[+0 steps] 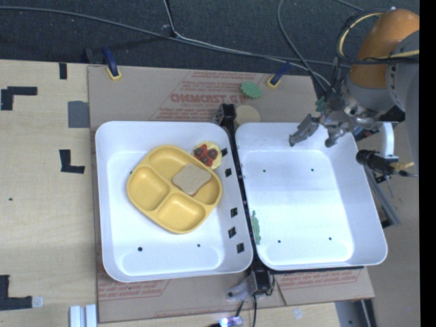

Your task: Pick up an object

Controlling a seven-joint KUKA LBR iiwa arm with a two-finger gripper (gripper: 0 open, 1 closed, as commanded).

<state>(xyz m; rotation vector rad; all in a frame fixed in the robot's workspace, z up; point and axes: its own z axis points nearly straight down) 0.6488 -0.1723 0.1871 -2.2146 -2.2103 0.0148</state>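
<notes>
The worktop (41, 182) is seen as pale wood w/ black marks, w/ a cardboard sheet (197, 94) laid under two white bins. Places are given rel. to the left bin (112, 251).

Inside the left bin, toward its upper middle, a yellow divided plate (160, 203) is set, tilted diagonally. In the plate's upper-right compartment a tan, bread-like slice (191, 179) is laid flat. Just beyond the plate's top-right corner, near the bin's right wall, a small dark-red item on a yellow piece (208, 153) is seen; its kind can't be told. These are the pickable objs.

Above the left bin's top-right corner, on the cardboard, a small green obj (251, 88) is lying outside both bins.

Directly right of the left bin, touching along the black divider, the right bin (368, 251) is placed. A small green scrap (255, 225) is seen at its left wall.

Further right, over the right bin's upper-right edge, the pincer (315, 135) is held by the grey arm (381, 60) w/ orange band. Its two fingers are spread apart, released, w/ nothing between them. It is well apart from the plate.
</notes>
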